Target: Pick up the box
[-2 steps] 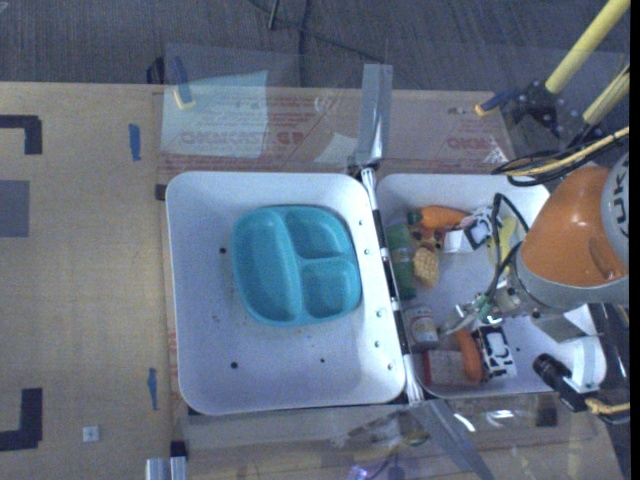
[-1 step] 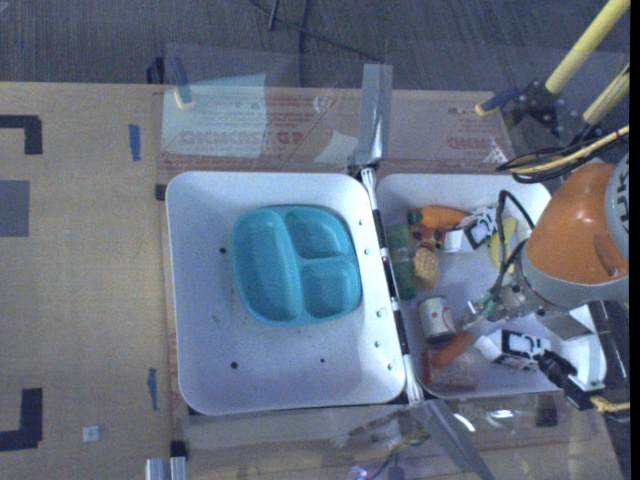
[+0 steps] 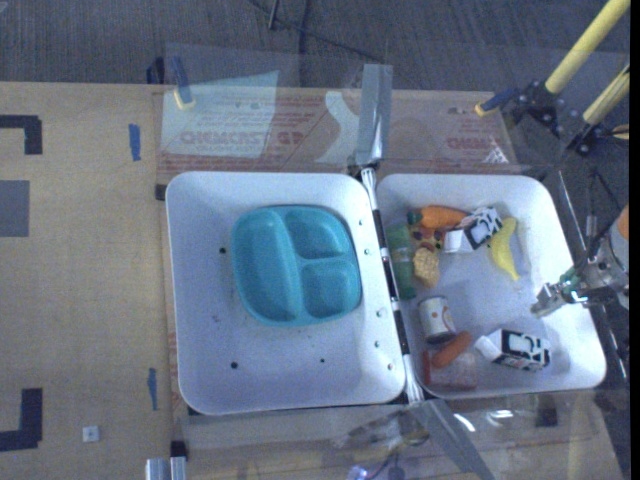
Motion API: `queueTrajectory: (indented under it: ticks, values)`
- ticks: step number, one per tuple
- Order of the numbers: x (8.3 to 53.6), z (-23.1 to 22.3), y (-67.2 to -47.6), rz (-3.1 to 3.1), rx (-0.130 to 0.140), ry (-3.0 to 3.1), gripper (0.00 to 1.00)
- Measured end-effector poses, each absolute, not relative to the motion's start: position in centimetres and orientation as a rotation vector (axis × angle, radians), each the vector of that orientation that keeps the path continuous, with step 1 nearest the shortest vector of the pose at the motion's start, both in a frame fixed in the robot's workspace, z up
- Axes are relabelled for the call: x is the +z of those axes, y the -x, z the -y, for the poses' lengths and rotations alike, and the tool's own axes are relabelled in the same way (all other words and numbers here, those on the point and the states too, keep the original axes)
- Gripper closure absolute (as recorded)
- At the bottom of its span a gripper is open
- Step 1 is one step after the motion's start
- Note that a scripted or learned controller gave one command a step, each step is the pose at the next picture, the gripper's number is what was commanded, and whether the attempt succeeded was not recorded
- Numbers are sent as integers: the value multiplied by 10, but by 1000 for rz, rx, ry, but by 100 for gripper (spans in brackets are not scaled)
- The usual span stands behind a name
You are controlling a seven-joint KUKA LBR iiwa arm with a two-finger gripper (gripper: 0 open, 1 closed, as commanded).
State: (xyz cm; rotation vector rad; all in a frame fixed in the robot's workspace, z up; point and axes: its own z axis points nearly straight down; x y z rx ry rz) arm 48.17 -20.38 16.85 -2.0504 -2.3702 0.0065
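Two white bins sitting side by side on the table (image 3: 80,298). Left bin (image 3: 200,368) is carrying one teal divided plate (image 3: 297,265), three compartments.

Right bin (image 3: 560,258) is holding the clutter. Two black-and-white cartons are showing: one box (image 3: 522,348) lying near the front right corner, a second carton (image 3: 480,230) lying at the back, just beside one yellow banana (image 3: 507,248). One orange carrot (image 3: 440,215) is lying at the back next to that carton. One small can (image 3: 436,317) is standing mid-bin, one reddish sausage-shaped item (image 3: 452,349) lying just in front of it. A green item (image 3: 401,240) is sitting against the divider wall.

Pincer (image 3: 562,293) is hovering at the right bin's right rim, above and apart from the box, nothing visible between its fingers. Can't tell how far open it is.
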Motion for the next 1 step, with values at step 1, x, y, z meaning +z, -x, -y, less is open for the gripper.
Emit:
queueTrajectory:
  ticks: [1]
  values:
    - [244, 220, -514, 2295, 0, 2149, 100]
